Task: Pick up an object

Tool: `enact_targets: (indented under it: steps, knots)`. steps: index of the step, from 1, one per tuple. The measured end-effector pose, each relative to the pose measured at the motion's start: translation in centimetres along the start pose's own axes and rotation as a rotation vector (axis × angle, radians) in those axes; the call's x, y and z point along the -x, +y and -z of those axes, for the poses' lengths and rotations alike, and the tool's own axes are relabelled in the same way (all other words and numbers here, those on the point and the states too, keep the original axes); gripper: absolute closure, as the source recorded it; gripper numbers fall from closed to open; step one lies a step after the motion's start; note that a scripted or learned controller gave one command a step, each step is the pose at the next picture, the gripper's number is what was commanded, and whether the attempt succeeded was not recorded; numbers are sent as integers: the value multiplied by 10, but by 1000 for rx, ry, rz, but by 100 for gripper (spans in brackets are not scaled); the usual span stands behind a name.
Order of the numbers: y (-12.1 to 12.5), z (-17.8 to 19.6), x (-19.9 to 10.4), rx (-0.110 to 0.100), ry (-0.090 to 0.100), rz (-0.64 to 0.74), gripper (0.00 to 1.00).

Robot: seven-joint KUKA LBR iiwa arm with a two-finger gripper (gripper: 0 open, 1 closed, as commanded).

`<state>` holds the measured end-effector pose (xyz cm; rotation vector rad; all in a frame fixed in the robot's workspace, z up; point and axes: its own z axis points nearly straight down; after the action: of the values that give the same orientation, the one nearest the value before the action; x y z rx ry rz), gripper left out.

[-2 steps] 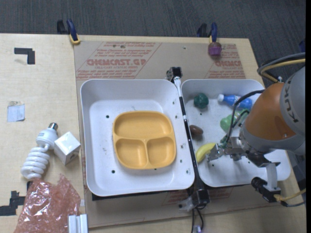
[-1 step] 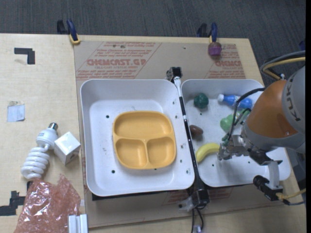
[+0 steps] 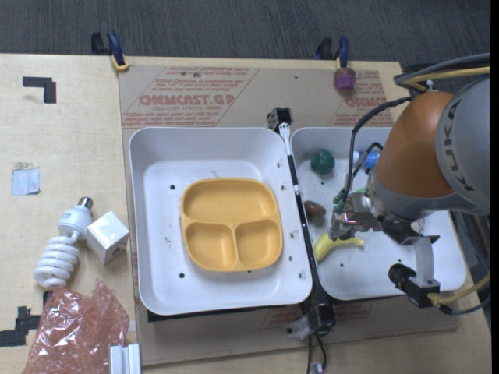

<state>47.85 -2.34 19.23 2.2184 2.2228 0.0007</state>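
Observation:
In the right bin (image 3: pixel 366 283) lie a yellow banana-shaped toy (image 3: pixel 334 245), a small brown object (image 3: pixel 315 209), a green ball-like object (image 3: pixel 322 161) and a blue object (image 3: pixel 368 160) partly hidden by the arm. My gripper (image 3: pixel 343 226) hangs low over the right bin, just above the banana toy's upper end and to the right of the brown object. The wrist and arm body cover much of the bin's middle and right side.
The left bin (image 3: pixel 156 271) holds a yellow divided tray (image 3: pixel 231 224). On the bench to the left lie a spiral light bulb (image 3: pixel 62 248), a white cube (image 3: pixel 107 237) and crumpled red plastic wrap (image 3: pixel 74 329). A purple object (image 3: pixel 345 77) sits behind the bins.

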Motion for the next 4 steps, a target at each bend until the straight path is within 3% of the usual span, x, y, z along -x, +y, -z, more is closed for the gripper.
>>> enact_targets:
  steps: [1, 2, 3, 4]
  knots:
    - [0, 0, 0, 0, 0, 0, 0]
    - [59, -100, 79, -2, 0, -2, 0]
    - [-1, -96, 98, -1, 0, -4, 0]
    - [-1, -100, 69, -1, 1, -2, 0]
